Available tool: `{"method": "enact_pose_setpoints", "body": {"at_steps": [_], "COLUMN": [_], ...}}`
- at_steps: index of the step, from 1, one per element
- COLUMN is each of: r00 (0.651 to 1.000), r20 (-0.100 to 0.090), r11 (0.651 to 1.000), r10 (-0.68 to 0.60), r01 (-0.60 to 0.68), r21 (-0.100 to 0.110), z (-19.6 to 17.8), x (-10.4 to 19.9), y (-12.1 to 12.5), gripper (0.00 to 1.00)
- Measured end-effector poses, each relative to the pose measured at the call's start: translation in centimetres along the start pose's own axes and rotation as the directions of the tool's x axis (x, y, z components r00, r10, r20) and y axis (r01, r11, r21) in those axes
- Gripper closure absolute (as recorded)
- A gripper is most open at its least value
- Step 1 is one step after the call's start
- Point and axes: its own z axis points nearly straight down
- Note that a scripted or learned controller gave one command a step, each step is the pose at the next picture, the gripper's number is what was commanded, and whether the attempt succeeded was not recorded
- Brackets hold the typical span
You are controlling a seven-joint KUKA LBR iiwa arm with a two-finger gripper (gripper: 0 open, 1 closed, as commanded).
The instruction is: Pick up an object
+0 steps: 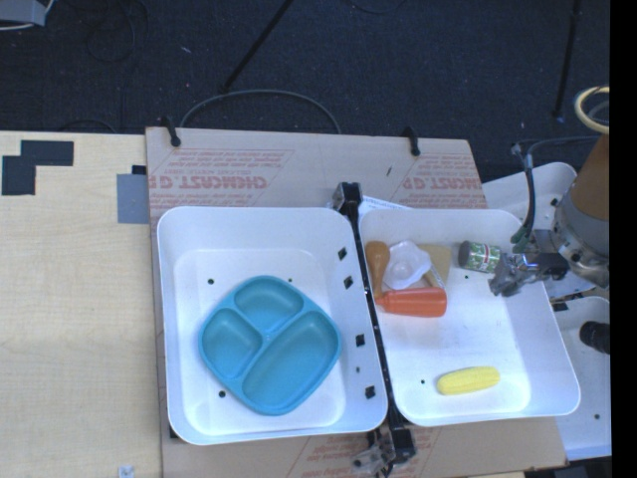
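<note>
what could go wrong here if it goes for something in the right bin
The gripper hangs at the right bin's far right wall, beside the small green can; a descent here may clip the wall or roll the can away. The orange carrot, the clear wrapper and the pieces around them lie bunched together, so a grasp there may catch two things or slip. The yellow corn is rounded and could roll.

A light blue divided plate lies in the white left bin. The white right bin holds a yellow corn cob, an orange-red carrot and a green-labelled can.
</note>
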Motion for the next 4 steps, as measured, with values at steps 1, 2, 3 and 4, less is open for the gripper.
{"method": "enact_pose_setpoints", "body": {"at_steps": [1, 2, 3, 4], "r00": [1.0, 1.0, 1.0, 1.0], "r20": [0.0, 0.001, 0.0, 0.001], "r11": [1.0, 1.0, 1.0, 1.0], "r10": [0.0, 0.0, -0.001, -0.001], "r01": [0.0, 0.0, 0.001, 0.001], "r21": [0.001, 0.0, -0.001, 0.0], "z": [1.1, 1.3, 1.5, 2.5], "x": [4.4, 8.6, 13.6, 19.2], "y": [2.0, 3.1, 5.6, 6.8], "gripper": [1.0, 1.0, 1.0, 1.0]}}
